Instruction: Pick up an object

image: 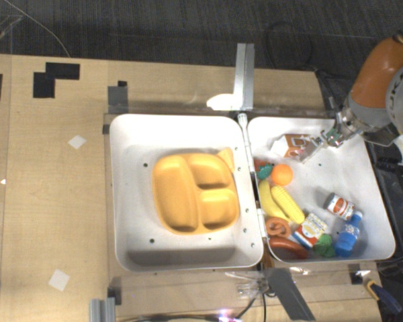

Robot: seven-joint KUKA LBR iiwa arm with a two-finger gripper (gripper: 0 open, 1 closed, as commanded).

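Poised low over the far corner of the right bin (384, 200): the gripper (332, 137), carried by a grey arm with an orange band (379, 72). Open or closed, impossible to tell from this angle. Just beside the gripper, on the side toward the other bin, lies a brown-and-white packet (294, 146), one end reaching up to the gripper; contact unclear, nothing plainly held. Beyond the packet and nearer the camera, an orange ball (281, 174) close to the wall between the bins. Well apart from the gripper, along that same wall, a yellow corn cob (287, 204) with a second yellow piece touching it, and past those a red sausage (285, 245) at the near edge. Nearer the camera than the gripper, a small can (339, 206), then a blue bottle (348, 237), a red-and-white carton (310, 228) and a green piece (324, 247) bunched together. Farthest from the gripper, in the left bin (131, 180), a yellow divided tray (195, 193), lying flat.
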